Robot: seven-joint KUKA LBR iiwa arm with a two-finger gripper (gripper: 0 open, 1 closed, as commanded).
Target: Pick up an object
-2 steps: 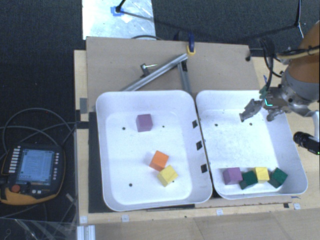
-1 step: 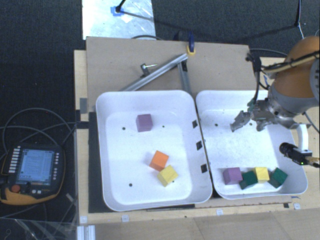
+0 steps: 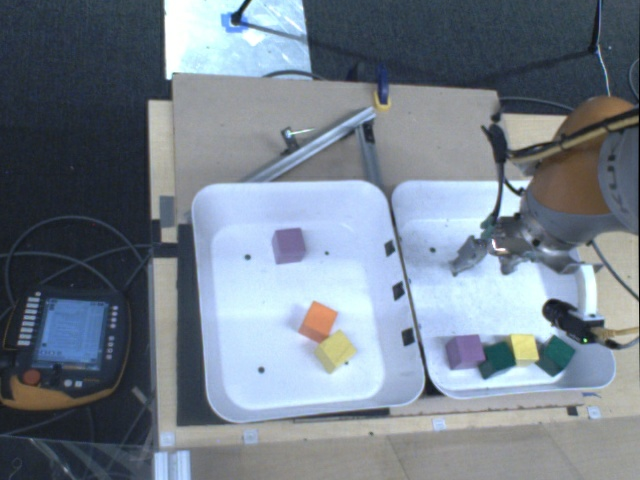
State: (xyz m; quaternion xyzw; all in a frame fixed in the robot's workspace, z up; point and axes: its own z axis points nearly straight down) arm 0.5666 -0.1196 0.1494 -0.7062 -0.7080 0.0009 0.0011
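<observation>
Four blocks line the near edge of the right bin (image 3: 500,393): a purple block (image 3: 464,350), a dark green block (image 3: 496,359), a yellow block (image 3: 524,347) and a green block (image 3: 555,354); the left bin (image 3: 215,298) holds a yellow cube (image 3: 336,351) touching an orange cube (image 3: 318,320), with a purple cube (image 3: 288,245) farther back. Over the right bin's far half hangs the gripper (image 3: 478,254), gripping nothing I can see; whether it is spread or closed I cannot tell.

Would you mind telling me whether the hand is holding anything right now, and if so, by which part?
Nothing is held. The hand hangs over bare floor of the right bin, apart from the blocks along its near edge.
</observation>
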